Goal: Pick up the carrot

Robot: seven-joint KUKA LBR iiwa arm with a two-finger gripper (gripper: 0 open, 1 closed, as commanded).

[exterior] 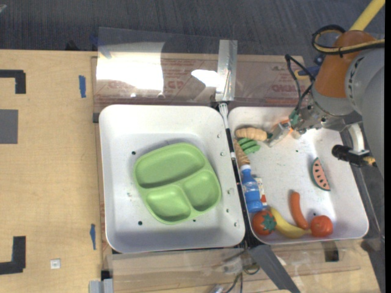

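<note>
The carrot (296, 207), a short orange-red stick, lies in the front part of the right bin (342, 157). It sits between a yellow banana (288, 226) and a red tomato (321, 225). My gripper (282, 129) is low over the back of the same bin, just right of a tan bread roll (250, 132) and well behind the carrot. Nothing of the carrot is near the gripper. The grey arm with its orange band (333, 72) comes in from the upper right.
A watermelon slice (319, 174) lies at the bin's right. A green item (247, 145), a blue bottle (251, 188) and a second tomato (264, 223) line the left wall. The left bin (116, 133) holds a green divided plate (177, 182).
</note>
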